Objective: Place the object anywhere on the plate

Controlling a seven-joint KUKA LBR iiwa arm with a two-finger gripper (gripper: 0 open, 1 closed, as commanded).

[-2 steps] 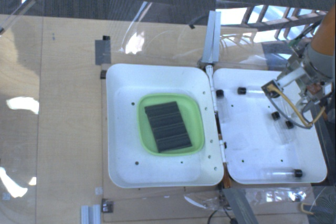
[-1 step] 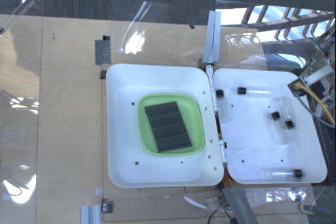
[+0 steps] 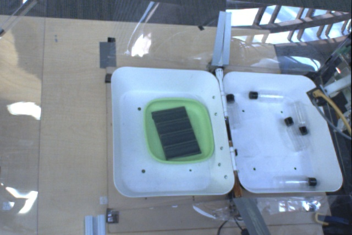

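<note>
A dark grey ridged rectangular block (image 3: 175,132) lies flat on a square lime-green plate (image 3: 205,128). The block sits near the plate's middle, turned slightly off the plate's sides. The plate rests in the middle of the left white bin (image 3: 126,135).
The right white bin (image 3: 264,146) holds several clear tubes with black caps, among them one at the back (image 3: 265,97), one at the right (image 3: 300,117) and one at the front (image 3: 294,180). Cables and machine parts (image 3: 334,93) crowd the far right edge. A metal post (image 3: 222,44) stands behind the bins.
</note>
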